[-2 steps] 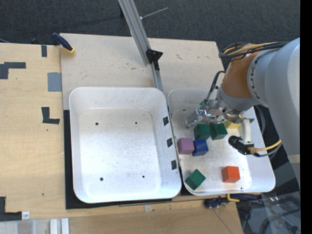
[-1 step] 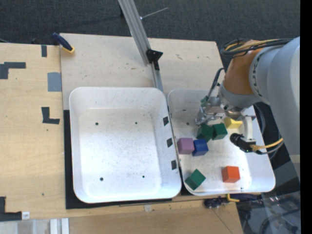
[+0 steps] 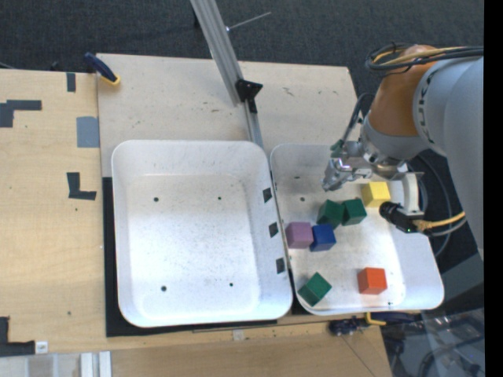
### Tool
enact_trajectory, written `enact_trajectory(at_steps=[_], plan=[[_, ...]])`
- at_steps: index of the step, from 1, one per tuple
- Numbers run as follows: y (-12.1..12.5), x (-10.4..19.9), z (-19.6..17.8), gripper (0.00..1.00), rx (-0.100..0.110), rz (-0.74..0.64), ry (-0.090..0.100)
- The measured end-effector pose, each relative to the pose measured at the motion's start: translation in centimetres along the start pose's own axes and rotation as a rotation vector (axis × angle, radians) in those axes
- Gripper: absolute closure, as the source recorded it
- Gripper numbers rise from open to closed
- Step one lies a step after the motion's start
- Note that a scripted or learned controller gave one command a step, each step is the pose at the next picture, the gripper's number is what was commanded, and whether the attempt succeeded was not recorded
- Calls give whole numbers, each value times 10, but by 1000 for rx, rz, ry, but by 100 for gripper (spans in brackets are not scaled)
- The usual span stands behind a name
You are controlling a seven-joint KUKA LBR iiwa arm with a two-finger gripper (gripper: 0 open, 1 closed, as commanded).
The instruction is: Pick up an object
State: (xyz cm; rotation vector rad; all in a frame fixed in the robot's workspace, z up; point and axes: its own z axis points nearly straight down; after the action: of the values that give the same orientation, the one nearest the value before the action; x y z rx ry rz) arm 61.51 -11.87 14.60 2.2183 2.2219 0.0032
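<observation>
Camera view, tool [image 3: 336,176]: we see it over the right bin [image 3: 416,277], near its upper rim; we cannot tell its state.
Yellow block [image 3: 377,192]: just right of the tool.
Two green blocks [image 3: 343,212]: just below the tool.
Purple block [image 3: 299,234], blue block [image 3: 323,236]: touching, below-left of the tool.
Orange block [image 3: 372,280]: well below the tool.

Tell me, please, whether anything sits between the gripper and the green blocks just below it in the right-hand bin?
Nothing visible does. The gripper hangs over the upper part of the right bin, and only bare bin floor lies between it and the green blocks. The yellow block sits off to the side, out of that path.
</observation>
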Motion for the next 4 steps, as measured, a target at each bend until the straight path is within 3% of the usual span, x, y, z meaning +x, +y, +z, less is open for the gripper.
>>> enact_trajectory(at_steps=[3,4], plan=[[13,2,-144,100,-2,0,-1],[11,53,-124,100,5,-4,1]])
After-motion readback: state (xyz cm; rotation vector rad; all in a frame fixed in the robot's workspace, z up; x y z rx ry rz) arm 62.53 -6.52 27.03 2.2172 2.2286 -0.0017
